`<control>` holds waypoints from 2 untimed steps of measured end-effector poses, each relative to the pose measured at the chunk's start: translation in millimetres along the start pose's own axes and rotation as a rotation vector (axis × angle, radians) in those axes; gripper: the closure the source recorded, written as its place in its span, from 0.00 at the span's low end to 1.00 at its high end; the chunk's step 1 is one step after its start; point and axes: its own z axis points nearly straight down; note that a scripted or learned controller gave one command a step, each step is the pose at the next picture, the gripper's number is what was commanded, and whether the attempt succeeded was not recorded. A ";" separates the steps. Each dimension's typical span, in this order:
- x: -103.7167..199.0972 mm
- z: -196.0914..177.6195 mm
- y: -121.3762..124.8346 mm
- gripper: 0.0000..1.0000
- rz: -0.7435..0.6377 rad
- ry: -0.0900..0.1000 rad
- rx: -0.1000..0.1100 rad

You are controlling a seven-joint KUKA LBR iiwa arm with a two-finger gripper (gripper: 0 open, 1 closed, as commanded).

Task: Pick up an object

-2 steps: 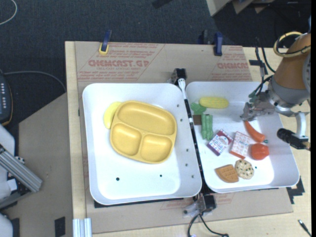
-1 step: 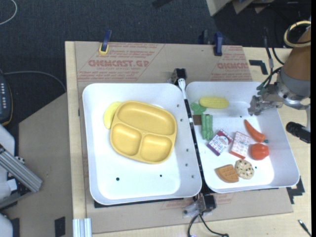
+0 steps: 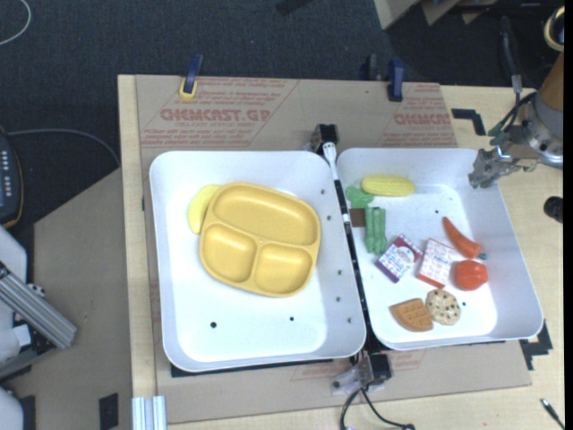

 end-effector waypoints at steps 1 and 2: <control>-0.6 -25.6 1.3 1.00 0.000 0.001 0.003; 54.8 -35.3 -14.8 1.00 -0.004 0.006 0.010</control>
